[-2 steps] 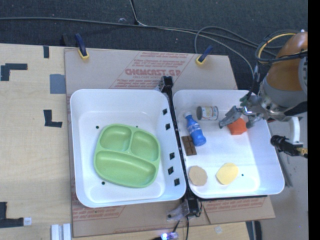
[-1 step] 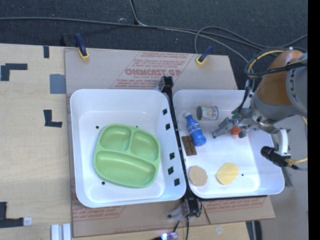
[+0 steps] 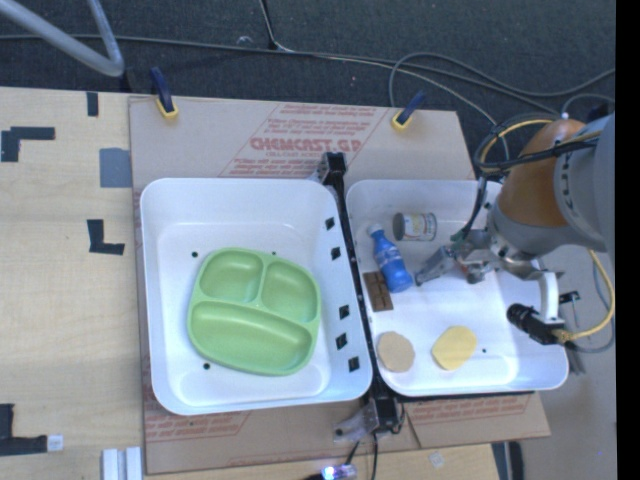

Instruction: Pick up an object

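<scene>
Lying in the right bin (image 3: pixel 520 368), blue bottle (image 3: pixel 389 260) points cap up-left; pincer (image 3: pixel 432 268) beside it, spread unclear.

left bin (image 3: pixel 160 268): white plastic, smooth, faintly glossy
right bin (image 3: pixel 520 368): the same smooth white plastic
divided plate (image 3: pixel 255 311): light green plastic, smooth, with a soft sheen
bottle (image 3: pixel 390 260): blue plastic with a white cap, glossy
can (image 3: pixel 415 226): looks like metal, dull grey, with a label band
brown block (image 3: pixel 377 291): matt, dark, possibly wood or card; cannot tell
round tan disc (image 3: pixel 396 351): matt, smooth
yellow piece (image 3: pixel 455 348): matt, smooth
board under the bins (image 3: pixel 300 138): brown cardboard, matt, printed with red lettering
bench top (image 3: pixel 60 308): pale wood-grain surface, matt, with dark tape marks
arm (image 3: pixel 560 193): grey smooth casing, glossy orange band
gripper (image 3: pixel 440 266): dull grey metal
</scene>
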You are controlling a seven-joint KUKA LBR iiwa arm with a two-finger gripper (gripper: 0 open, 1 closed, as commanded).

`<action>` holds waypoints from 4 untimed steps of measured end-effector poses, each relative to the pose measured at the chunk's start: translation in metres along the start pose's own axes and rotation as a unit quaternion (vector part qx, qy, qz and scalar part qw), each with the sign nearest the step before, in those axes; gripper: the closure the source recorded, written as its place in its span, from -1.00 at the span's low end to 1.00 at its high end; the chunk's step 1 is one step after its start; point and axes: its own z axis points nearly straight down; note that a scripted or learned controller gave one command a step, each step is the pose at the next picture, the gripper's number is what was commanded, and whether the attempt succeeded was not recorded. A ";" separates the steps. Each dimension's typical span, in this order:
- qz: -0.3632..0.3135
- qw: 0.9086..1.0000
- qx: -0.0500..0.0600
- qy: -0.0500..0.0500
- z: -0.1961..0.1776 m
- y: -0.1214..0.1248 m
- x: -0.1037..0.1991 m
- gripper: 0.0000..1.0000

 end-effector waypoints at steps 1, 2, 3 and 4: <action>0.000 1.000 -0.002 -0.001 -0.013 0.001 -0.001 1.00; 0.000 1.000 -0.002 0.000 -0.076 0.005 -0.002 1.00; 0.001 1.000 -0.002 0.000 -0.132 0.002 -0.012 1.00; 0.000 1.000 -0.002 0.000 -0.170 0.003 -0.012 1.00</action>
